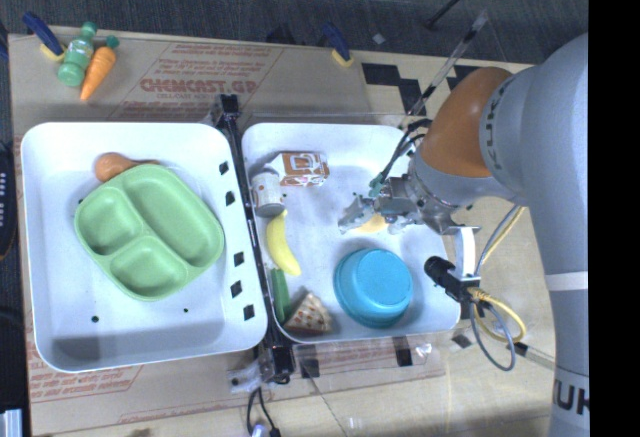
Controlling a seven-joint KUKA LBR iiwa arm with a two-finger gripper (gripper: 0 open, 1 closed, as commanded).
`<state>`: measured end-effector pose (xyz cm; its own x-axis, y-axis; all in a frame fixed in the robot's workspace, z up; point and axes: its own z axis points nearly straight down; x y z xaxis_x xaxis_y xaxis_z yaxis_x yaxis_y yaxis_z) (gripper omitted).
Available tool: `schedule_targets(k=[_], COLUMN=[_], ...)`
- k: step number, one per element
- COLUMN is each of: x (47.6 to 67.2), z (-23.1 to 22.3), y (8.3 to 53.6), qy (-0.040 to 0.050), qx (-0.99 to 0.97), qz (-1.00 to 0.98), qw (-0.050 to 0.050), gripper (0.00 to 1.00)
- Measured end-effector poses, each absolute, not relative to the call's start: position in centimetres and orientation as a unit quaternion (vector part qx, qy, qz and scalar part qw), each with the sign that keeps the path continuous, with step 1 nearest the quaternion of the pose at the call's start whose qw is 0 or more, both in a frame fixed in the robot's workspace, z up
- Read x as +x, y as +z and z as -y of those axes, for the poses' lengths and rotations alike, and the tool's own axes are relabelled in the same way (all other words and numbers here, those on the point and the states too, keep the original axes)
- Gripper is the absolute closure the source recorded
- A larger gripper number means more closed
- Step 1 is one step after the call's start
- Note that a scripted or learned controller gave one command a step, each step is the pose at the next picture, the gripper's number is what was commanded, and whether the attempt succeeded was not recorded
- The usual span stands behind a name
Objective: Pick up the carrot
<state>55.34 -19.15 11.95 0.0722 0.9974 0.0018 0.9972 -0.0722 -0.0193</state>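
A grey KUKA arm (540, 125) with an orange wrist band reaches in from the right over the right-hand white bin (330, 140), its gripper (368, 215) lowered to the bin floor just above a round blue bowl (373, 286). A small pale yellow object (374, 221) lies right at the fingertips, though whether the claw is open, closed or pinching that piece cannot be told from this angle. The left bin (50, 255) carries a green divided plate (148, 230), set at a slant, with an orange rounded item (113, 165) tucked against its far edge, partly hidden and hard to identify. Along the right bin's left wall sit a banana (279, 244), a pizza slice (310, 315), a small can (265, 191) and a printed packet (302, 168), apparently scattered as loose picking stock. The carrot (97, 71) lies outside both bins on the cardboard at far upper left, beside a green toy bottle (76, 60), well apart from the gripper, so the pick looks not yet begun.
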Motion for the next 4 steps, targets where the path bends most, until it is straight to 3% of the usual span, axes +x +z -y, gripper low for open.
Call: schedule_targets(k=[1, 2, 3, 4], x=[60.3, 54.3, 60.4, 60.2], z=[19.7, 19.7, 19.1, 20.9], y=[12.2, 9.0, 9.3, 9.3], qy=[0.0007, 0.0038, 0.0011, 0.0013], qx=[-0.726, -0.744, -0.655, -0.512], qz=[0.688, 0.668, 0.756, 0.859], qw=[0.002, 0.004, 0.001, 0.001], gripper=[0.0, 0.0, 0.0, 0.0])
